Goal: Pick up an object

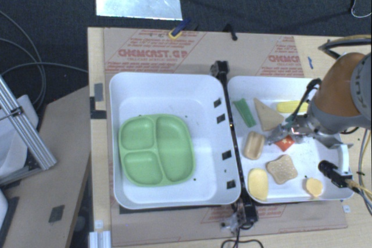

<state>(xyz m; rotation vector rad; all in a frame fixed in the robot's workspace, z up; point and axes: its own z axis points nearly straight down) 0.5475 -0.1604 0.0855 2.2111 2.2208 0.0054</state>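
My gripper [283,133] hangs low over the middle of the right bin [293,83], at the end of the grey arm with its orange band [342,89]. A small red object [284,144] lies right beneath it, partly covered by it. Close by are a tan wedge [268,115], a green strip [244,112], a yellow piece [287,106], a tan rounded piece [253,146], a slice of toast [282,168], a pale yellow oval [258,183] and a small yellow piece [314,186]. Nothing is seen lifted off the bin floor.
The left bin [168,83] holds a green divided plate [156,149]. A black divider [229,130] runs between the bins. The arm's black attachment [332,172] overhangs the right bin's front corner. Cables lie at the far left.
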